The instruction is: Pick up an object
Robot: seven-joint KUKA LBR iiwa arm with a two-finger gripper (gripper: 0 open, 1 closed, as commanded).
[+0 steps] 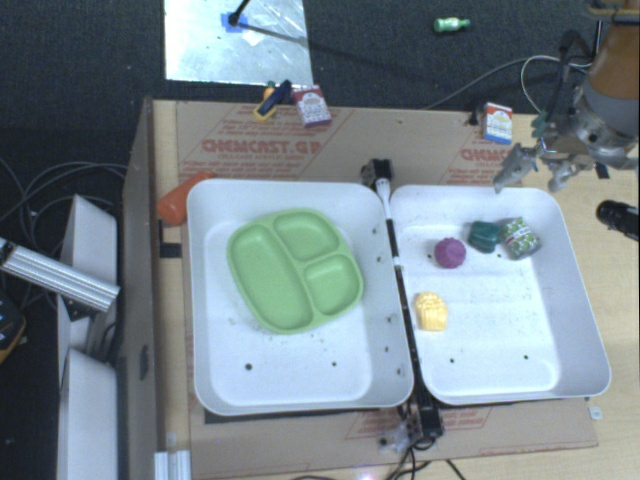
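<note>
Yellow toy [431,311], purple ball [450,253] and teal block [485,235] lie in right bin [560,368] (none lifted). Gripper [538,166] hovers spread and empty over the far rim; grasp not begun.

light: bright, even | glare: foil sheet [237,28] | focus: soft, perhaps slightly blurred | shadows: faint

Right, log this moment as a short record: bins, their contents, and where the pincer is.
left bin: holds a green divided plate
right bin: purple ball, yellow block, teal object touching a green-and-white patterned object
pincer: fingers spread, holding nothing, above the right bin's far rim
bench beyond bins: two small cartons
task status: nothing picked up yet
</note>
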